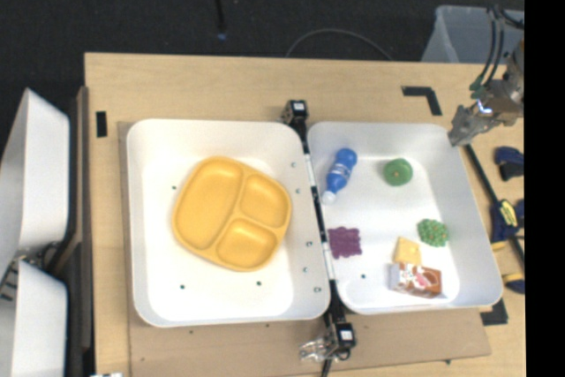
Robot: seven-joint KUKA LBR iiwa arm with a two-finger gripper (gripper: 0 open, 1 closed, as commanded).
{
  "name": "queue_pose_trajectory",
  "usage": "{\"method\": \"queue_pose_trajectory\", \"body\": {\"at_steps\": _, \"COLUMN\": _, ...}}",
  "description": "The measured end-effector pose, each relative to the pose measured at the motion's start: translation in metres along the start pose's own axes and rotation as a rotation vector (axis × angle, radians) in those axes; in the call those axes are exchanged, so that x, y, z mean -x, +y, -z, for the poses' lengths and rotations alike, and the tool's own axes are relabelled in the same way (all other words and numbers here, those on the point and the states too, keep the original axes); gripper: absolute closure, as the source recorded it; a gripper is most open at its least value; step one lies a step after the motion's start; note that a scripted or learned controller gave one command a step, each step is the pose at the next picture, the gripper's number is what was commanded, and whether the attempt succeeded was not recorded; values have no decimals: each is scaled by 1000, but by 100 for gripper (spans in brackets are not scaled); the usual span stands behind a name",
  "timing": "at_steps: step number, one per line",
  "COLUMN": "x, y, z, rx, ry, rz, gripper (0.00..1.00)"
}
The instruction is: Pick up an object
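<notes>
Hovering past the right bin (459,190) rim, gripper (465,126), finger state unclear; blue bottle (339,172), green ball (397,172) inside

Robotics lab: wooden bench (203,84) with two clamped white bins (150,278), cables, dark floor, toy test objects

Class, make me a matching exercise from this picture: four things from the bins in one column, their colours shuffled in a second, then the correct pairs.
Things:
1. divided plate
2. bottle
3. round object
4. flat piece beside the bin divider

Colours:
A. purple
B. green
C. yellow
D. blue and white

Pairs: 1-C, 2-D, 3-B, 4-A
</notes>
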State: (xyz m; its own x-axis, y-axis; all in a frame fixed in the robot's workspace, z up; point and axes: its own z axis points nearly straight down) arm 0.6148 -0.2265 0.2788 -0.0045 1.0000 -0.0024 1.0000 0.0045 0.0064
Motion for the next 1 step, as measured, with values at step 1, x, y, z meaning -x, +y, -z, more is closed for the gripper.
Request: {"method": "queue_pose_trajectory", "body": {"at_steps": 1, "x": -58, "y": -5, "z": 3, "rx": -5, "ry": 2, "rz": 1, "gripper": 100}}
